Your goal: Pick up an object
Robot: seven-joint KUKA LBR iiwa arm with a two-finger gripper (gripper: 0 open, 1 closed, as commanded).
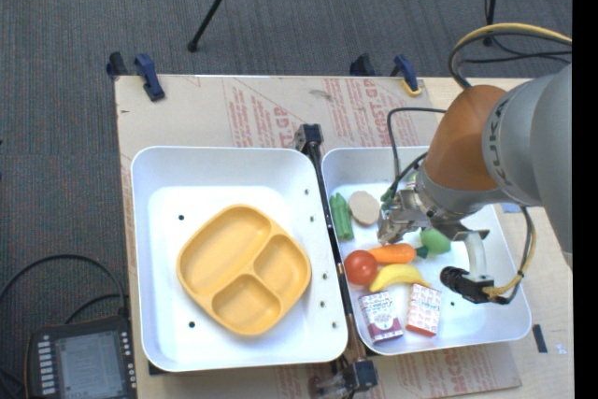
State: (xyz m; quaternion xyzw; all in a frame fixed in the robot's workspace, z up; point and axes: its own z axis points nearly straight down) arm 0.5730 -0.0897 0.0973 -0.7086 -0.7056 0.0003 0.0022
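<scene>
Can't tell the jaw state; metal two-finger gripper (400, 221) sits low in the right white bin (509, 308), just above a long orange plastic carrot (394, 253) lying roughly flat. Beside it: green round piece (434, 240), red tomato (361, 267), curved yellow banana (400, 276). Left white bin (154, 173) holds a yellow three-compartment plate (244, 269).

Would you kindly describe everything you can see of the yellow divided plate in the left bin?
The yellow plate looks like matte plastic, a rounded square with three compartments: one long one along its upper left and two smaller ones to the lower right. It lies flat, right side up, turned at an angle, near the middle of the left bin, resting on the white floor. Nothing lies in it or touches it.
</scene>
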